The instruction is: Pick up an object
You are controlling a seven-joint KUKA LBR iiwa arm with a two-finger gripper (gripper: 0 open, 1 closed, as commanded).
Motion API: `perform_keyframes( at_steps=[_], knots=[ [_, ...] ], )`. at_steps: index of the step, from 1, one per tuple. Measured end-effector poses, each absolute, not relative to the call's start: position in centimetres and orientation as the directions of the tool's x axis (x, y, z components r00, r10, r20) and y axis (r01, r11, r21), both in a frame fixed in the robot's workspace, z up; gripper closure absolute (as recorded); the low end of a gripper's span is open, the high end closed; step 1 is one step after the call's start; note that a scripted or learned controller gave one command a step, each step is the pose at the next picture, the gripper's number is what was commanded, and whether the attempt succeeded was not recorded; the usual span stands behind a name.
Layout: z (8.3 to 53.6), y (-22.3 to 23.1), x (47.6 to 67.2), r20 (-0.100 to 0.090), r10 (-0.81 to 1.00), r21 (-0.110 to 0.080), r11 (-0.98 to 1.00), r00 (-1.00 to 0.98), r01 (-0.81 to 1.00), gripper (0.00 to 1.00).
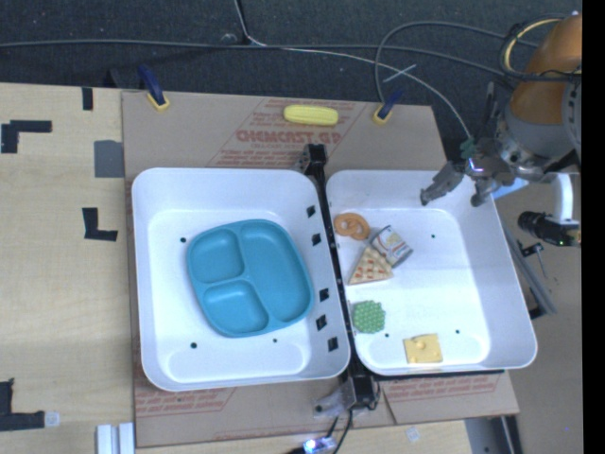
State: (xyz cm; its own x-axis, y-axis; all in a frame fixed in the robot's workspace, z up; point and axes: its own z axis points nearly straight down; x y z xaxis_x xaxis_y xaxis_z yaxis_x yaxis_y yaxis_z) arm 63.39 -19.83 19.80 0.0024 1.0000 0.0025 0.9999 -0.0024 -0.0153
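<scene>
Claw (463,185) hovers over upper right rim of right bin (492,282), fingers apart, gripping nothing. Objects lie in that bin's left half: pretzel (351,225), small packet (389,246), pizza slice (370,270), green ball (368,317), yellow block (423,349). Step, as judged: approach. Next: move left, descend over one item, close.

Two shallow white bins sit side by side on a cardboard sheet (236,135) — the left bin (151,253) and the right bin (492,291). Blue clamps (151,88) pin the sheet's far edge to the wooden bench (57,282), where a yellow object (310,114) lies — cables (284,45) trail beyond.
</scene>
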Motion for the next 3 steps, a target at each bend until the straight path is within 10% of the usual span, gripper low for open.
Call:
perform_keyframes(
  at_steps=[3],
  knots=[
    [10.1,-19.8,62.9,-0.001,1.0,-0.005,0.002,-0.002,1.0,0.0]
  ],
)
